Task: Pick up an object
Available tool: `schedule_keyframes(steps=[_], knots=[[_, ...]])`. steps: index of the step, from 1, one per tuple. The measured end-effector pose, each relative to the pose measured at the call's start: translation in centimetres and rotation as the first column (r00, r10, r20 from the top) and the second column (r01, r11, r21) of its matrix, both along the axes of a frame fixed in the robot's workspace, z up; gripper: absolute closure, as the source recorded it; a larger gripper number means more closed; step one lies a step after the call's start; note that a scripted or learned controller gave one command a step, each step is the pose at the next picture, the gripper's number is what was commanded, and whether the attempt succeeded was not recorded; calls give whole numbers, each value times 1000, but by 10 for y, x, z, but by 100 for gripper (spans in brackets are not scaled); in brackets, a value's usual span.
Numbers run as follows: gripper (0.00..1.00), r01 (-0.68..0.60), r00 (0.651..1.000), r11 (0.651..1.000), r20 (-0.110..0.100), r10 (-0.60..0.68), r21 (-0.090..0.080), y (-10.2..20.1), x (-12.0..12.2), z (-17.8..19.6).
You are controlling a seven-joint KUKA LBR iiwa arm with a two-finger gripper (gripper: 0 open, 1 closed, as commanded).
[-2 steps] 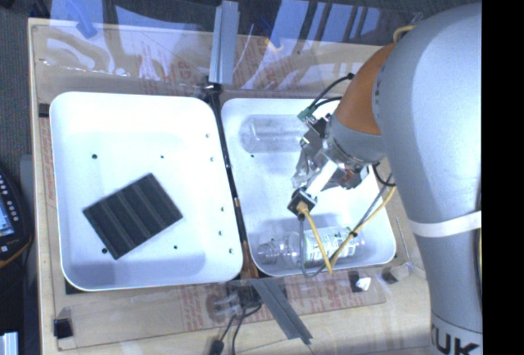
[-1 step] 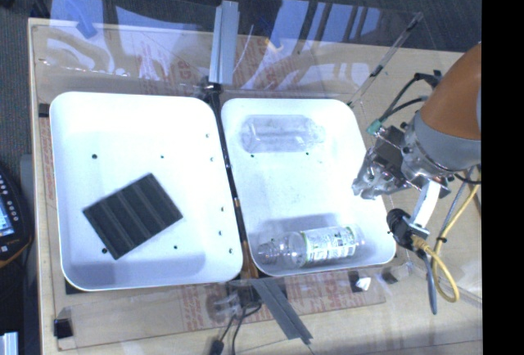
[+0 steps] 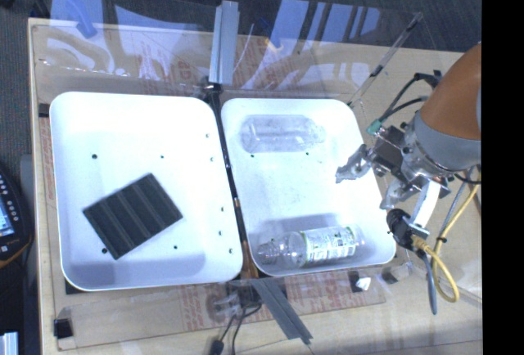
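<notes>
Gripper [image 3: 370, 177] found over right bin's [image 3: 354, 118] right rim, fingers spread apart, nothing between them. Labelled bottle [image 3: 315, 244] lay nearest, along front wall; best approached across its width, clear of wall.

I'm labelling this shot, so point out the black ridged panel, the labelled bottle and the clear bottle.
black ridged panel [image 3: 133, 215]: camera view, centre of its top face.
labelled bottle [image 3: 327, 244]: camera view, on its label.
clear bottle [image 3: 282, 134]: camera view, mid-body.
</notes>
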State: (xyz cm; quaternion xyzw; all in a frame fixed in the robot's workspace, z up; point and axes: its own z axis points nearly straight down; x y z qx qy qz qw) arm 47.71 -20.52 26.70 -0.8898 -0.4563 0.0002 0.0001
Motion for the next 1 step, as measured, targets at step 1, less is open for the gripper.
schedule_keyframes(steps=[1], knots=[[0, -144, 990, 990, 11, 144, 0, 75, 4, -172]])
